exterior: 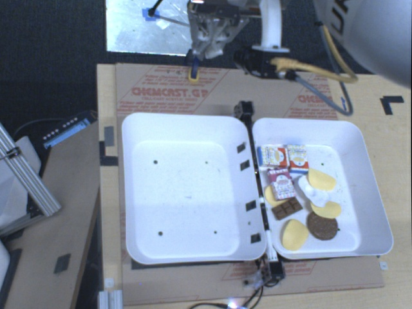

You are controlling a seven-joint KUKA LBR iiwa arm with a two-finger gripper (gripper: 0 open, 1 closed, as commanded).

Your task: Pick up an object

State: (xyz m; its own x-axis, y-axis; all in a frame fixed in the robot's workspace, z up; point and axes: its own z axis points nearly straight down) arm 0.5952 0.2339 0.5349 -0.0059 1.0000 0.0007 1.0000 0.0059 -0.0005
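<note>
The right bin (360, 172) holds several small items. Two little cartons (283, 155) lie side by side at its far left, with a pink carton (281, 186) just below them. A brown chocolate bar (287, 207), a round brown cookie (322, 226), a white piece (308, 188) and three yellow chips (295, 234) lie nearer the front. My gripper (207, 44) hangs high at the top of the view, beyond the bins' far edge and above the cardboard sheet, well away from all the items.
The left bin (183, 185) sits beside the right one, joined by a black hinge strip (252, 179). A small blue and yellow piece (193, 69) stands on the cardboard beneath the gripper. Cables (309, 76) trail at the back right. A metal frame (26, 179) stands at the left.
</note>
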